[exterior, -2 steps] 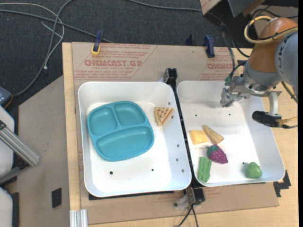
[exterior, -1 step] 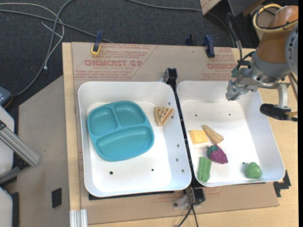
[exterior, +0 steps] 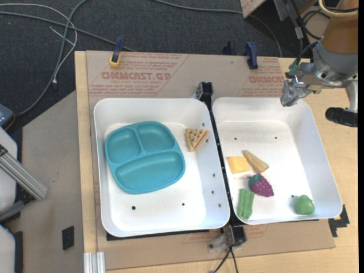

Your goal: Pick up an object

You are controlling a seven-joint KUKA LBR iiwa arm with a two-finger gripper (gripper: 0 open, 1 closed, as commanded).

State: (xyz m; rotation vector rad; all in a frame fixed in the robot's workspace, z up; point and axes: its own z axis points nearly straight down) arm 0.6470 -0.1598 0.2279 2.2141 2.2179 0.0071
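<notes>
Dark carpet floor (exterior: 170, 21), strewn with cables (exterior: 68, 24), surrounds the bench (exterior: 91, 152).

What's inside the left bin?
A teal tray with bare compartments and a waffle wedge beside it. Whatever lies under the tray is covered.

Teal divided plate (exterior: 145, 157) in a white left bin (exterior: 108, 114); tan, grid-patterned waffle wedge (exterior: 196, 138). Yellow cheese square (exterior: 238, 164), purple grapes (exterior: 261, 185), green pepper (exterior: 304, 205) in the white right bin (exterior: 318, 147).
</notes>
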